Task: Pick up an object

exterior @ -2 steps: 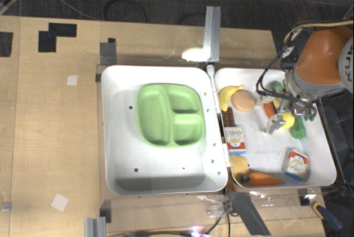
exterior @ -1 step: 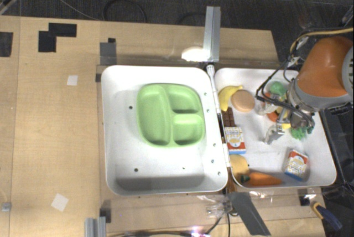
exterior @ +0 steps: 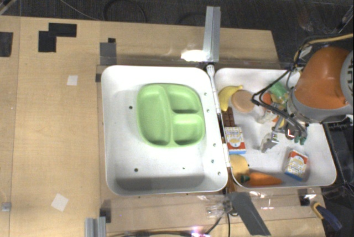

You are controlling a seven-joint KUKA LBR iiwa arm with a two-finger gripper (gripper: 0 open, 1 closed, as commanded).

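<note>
My gripper [exterior: 269, 144] hangs over the bare middle of the right bin [exterior: 318, 144], below the orange wrist band [exterior: 325, 85]. It stands open with nothing between its fingers. Around it lie a small red-and-white carton [exterior: 235, 139] to the left, a second carton [exterior: 296, 165] to the lower right, a carrot [exterior: 265, 179] and a yellow fruit [exterior: 238, 163] at the front edge. A banana [exterior: 228, 95] and a round tan object [exterior: 243, 102] sit at the back left. The arm hides part of a green and orange item [exterior: 275, 95].
The left bin [exterior: 119, 119] holds a green divided plate [exterior: 169, 114]. A metal divider post [exterior: 212, 31] stands between the bins at the back. Cables [exterior: 287, 114] hang from the wrist over the right bin.
</note>
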